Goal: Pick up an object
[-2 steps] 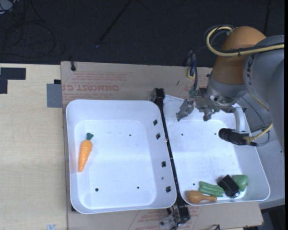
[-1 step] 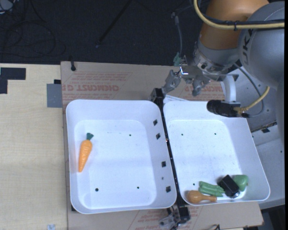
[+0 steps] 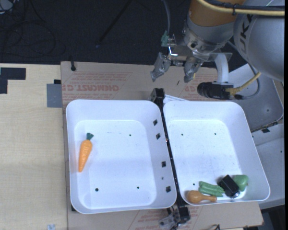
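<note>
**Gripper aloft, nothing between the fingers**

My gripper (image 3: 175, 71) hangs above the far edge of the bench, over the printed cardboard sheet (image 3: 110, 83) and behind the seam where the two bins meet. Its two metal fingers are spread apart – bare air between them, nothing held.

Left bin (image 3: 72, 128): shallow, glossy white plastic, rounded corners, small dark holes in the floor. One item in it – a toy carrot (image 3: 85, 152), smooth orange taper with a green stub top, lying near the left wall.

Right bin (image 3: 252, 147): same make. In its near right corner sits a cluster: a green pod-like piece (image 3: 210, 189), a black blocky object (image 3: 228, 185) partly covering a second green shape (image 3: 241, 180), and an orange pear-like form (image 3: 199, 197) against the front wall. Outlines overlap; exact identities are hard to make out.

My upper links are cut off by the frame's top and right.
</note>
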`<state>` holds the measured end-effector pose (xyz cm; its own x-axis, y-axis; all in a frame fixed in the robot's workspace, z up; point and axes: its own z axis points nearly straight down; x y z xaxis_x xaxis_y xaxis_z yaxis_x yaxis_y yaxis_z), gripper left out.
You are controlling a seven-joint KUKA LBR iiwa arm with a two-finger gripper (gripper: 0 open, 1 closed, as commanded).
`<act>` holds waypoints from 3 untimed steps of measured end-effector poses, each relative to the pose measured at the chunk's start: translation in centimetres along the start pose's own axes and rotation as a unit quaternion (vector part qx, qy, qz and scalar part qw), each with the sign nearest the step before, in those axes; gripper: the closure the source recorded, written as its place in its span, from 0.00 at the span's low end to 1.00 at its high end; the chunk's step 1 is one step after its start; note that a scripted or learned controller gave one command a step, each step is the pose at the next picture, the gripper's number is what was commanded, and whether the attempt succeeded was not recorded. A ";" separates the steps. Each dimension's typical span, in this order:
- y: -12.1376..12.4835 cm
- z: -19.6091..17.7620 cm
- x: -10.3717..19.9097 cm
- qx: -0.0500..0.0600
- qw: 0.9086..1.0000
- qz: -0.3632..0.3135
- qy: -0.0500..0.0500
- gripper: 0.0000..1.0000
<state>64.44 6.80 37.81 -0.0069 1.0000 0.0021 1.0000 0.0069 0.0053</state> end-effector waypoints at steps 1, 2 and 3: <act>-0.1 -0.4 -0.3 0.005 1.000 0.001 -0.002 1.00; 0.0 -0.5 9.6 0.004 1.000 0.000 0.000 1.00; -2.2 4.4 5.4 0.007 1.000 0.005 -0.003 1.00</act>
<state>62.21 12.24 33.46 0.0030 1.0000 -0.0034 1.0000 -0.0031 -0.0094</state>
